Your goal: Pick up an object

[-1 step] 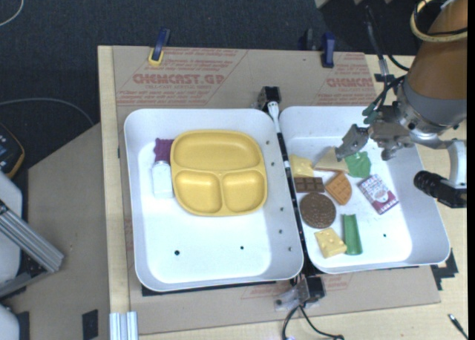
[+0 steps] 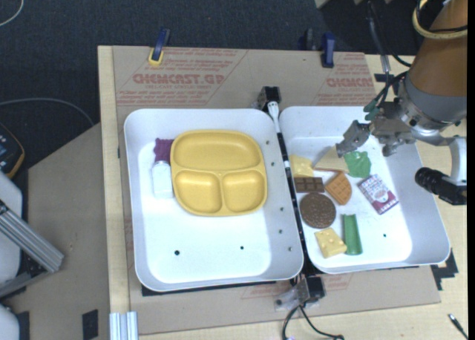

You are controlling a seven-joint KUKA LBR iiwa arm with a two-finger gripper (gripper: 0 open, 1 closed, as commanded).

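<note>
Camera view, looking down at a slant on the bench.

Left bin [image 2: 141, 205]: a yellow divided tray [image 2: 219, 171] lies flat near the upper middle and takes up much of the floor. Tucked against its left edge are a purple item [image 2: 162, 148] and, just below it, a small white item [image 2: 161, 179]; both are partly hard to read. They sit well apart from the arm, so I judge this bin is not being worked.

Right bin [image 2: 415, 246]: a loose cluster of play-food pieces lies in the left half, close together and some touching, as if tipped in, not arranged.
- yellow wedge [image 2: 300, 166], near the divider
- brown chocolate bar [image 2: 307, 184], just below it
- orange waffle piece [image 2: 339, 188], beside the bar
- round brown cookie [image 2: 318, 210]
- yellow cheese block [image 2: 329, 242], nearest the front
- green stick [image 2: 350, 233], lying beside the cheese
- green piece [image 2: 358, 163], upper part of the cluster
- red-and-white packet [image 2: 378, 193], set a little apart to the right

Arm: reaches in from the right, orange band uppermost. The gripper [image 2: 355, 140] hangs over the upper part of the right bin, just above the green piece. I cannot tell how its fingers stand; nothing is visibly between them.

Judgement: the green piece is the likeliest target, since the tool is nearest it. The crowding could spoil a clean grasp.
</note>
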